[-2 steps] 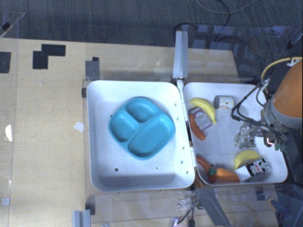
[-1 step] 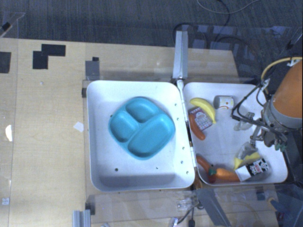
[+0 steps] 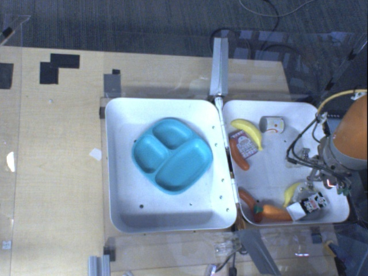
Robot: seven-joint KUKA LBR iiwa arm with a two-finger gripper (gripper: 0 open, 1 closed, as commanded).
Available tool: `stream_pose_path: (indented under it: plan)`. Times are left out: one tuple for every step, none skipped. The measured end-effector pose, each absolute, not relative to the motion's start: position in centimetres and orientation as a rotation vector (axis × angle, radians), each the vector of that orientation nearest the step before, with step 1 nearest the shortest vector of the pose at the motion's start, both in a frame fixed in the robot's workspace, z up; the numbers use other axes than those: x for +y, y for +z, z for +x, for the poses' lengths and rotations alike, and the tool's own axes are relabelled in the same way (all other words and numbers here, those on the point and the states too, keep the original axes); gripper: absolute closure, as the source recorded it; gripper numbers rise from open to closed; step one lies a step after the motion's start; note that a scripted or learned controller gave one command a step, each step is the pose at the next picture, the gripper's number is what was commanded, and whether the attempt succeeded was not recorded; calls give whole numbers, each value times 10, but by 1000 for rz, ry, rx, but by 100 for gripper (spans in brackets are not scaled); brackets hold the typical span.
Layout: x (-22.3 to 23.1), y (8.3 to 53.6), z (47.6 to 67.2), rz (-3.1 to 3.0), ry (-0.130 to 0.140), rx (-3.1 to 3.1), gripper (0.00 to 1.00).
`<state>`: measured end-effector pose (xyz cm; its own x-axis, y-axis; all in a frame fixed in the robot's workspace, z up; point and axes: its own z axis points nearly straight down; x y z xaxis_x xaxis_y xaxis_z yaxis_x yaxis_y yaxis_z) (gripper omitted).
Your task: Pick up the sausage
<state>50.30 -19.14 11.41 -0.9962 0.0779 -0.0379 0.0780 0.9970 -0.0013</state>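
The jaws (image 3: 310,203) hang low in the right bin (image 3: 282,168); how far apart they stand cannot be told. A small banana (image 3: 291,193) lies just beside them. The sausage (image 3: 239,156) lies well off toward the left bin (image 3: 123,206), under a labelled packet (image 3: 244,144), writing unreadable. The left bin holds a blue tray (image 3: 172,155).

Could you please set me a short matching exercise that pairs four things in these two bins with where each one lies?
Things:
1. blue divided plate
2. banana
3. carrot
4. small grey block

Places:
A. near the far wall of the right bin, right of the banana
B. middle of the left bin
C. along the near edge of the right bin
D. far left part of the right bin, beside the snack packet

Pairs: 1-B, 2-D, 3-C, 4-A
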Motion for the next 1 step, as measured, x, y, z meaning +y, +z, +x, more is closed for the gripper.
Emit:
stream_pose_path:
  plan:
    - [-155,163,490,724,1,3047,0]
